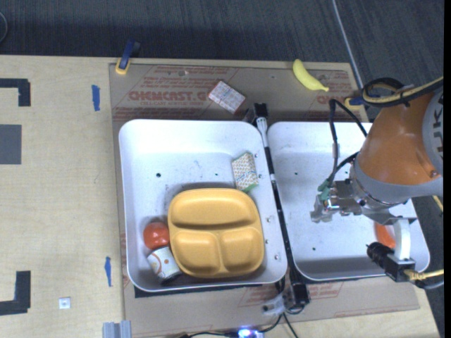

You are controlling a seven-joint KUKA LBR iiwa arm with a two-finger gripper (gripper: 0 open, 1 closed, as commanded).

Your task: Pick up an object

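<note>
I see the gripper (323, 210) over the right bin (303, 146), finger state unclear. Orange object (384, 233) at lower right: probably light; I'd grip across its middle.

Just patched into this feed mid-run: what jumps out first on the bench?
The big yellow divided tray fills the front of the left bin, with a red ball at its left edge. The arm's orange band looms over the right bin, and a yellow banana lies on the board behind it.

Red print on the cardboard sheet (169, 94) under the bins reads roughly "CHEMCAST".
</note>
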